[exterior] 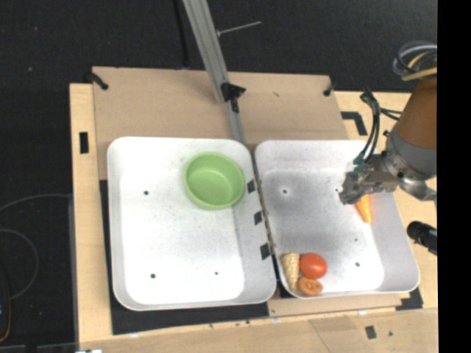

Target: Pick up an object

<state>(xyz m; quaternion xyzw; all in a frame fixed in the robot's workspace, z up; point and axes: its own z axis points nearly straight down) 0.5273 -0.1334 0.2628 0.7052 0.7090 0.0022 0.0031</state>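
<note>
Nearby, a carrot (364, 210) lies under the hand (352, 191), whose grip I cannot tell.

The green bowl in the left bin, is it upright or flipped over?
Upright. The round green plastic bowl shows its open hollow and rim facing the camera, resting in the upper part of the left white bin.

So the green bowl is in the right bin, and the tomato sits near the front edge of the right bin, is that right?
Not quite. The camera view shows the green bowl in the left bin, toward its back right part, not in the right bin. The rest stands: the tomato sits near the front edge of the right bin.
</note>
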